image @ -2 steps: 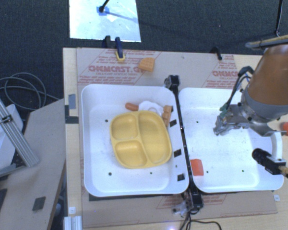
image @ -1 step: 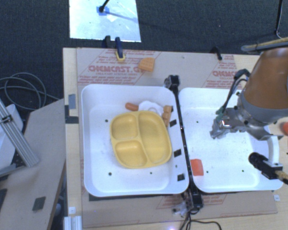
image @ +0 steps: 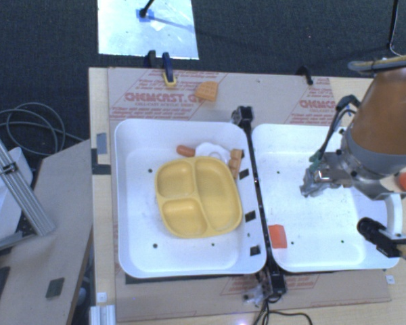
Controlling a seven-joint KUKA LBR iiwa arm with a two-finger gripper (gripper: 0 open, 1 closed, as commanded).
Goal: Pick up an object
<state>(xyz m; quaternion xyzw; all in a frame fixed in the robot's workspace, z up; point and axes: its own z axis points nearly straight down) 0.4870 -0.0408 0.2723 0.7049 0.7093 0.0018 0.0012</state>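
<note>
My claw (image: 312, 183) sits low over the right bin (image: 338, 249), nothing visibly gripped; can't tell its state from this angle. Pick not done yet, grasp and lift both left: closest candidate is the small orange block (image: 277, 235) at that bin's near-left corner, apart from me. Left bin (image: 139, 202) has the yellow divided tray (image: 197, 197), flat and wide, plus small orange bits at its far edge.

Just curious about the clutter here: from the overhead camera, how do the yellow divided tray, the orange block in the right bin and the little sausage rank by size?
1. Yellow divided tray, far the largest.
2. Orange block.
3. Sausage, slightly smaller, though those two look close.
</note>
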